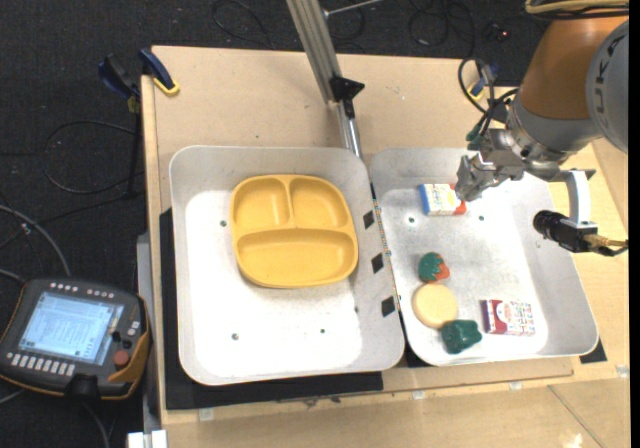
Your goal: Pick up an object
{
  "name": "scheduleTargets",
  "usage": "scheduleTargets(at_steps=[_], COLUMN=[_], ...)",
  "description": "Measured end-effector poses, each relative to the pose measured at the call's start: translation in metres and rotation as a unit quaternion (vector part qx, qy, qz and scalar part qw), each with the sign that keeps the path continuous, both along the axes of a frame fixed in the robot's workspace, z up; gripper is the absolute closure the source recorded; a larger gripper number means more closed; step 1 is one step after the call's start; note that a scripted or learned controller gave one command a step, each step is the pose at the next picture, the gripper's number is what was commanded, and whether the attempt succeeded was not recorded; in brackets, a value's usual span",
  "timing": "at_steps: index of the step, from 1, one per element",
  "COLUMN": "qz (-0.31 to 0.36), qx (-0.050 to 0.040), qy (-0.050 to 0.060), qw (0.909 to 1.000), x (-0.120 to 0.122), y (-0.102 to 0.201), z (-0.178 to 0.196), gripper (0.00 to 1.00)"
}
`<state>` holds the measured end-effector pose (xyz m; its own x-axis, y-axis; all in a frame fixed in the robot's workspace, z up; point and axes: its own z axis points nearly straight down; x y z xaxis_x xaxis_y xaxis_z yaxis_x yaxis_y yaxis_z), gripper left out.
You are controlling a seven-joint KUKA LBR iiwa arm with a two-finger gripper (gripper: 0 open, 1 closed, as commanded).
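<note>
Beige tabletop (250,96) carries two white bins. Over the right bin (560,276), the pincer (468,186) hangs just right of the small blue-and-white box (438,199); its opening I cannot tell.

Grey arm (610,66), orange band, black cables, seemingly dark fingers (468,183)

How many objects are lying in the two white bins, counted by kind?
Yellow divided tray: 1
Small cartons: 2, the blue and white carton and the red and white carton
Toy foods: 3, the strawberry, the round cookie and the dark green piece
Total: 6
</note>
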<state>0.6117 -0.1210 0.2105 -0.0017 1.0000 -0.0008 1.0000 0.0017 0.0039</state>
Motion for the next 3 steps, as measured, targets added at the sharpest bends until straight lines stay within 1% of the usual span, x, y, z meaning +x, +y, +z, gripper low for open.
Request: scheduleTargets(at_steps=[1,2,3], qz=[0.003,0.003,0.004], qx=[0.0011,0.0014,0.0013], qy=[0.001,0.002,0.001], qw=[1.0000,1.0000,1.0000], x=[0.001,0.007,0.008], y=[0.047,0.106,0.166], z=[0.008,0.002,0.004], gripper=[1.00,1.00,1.00])
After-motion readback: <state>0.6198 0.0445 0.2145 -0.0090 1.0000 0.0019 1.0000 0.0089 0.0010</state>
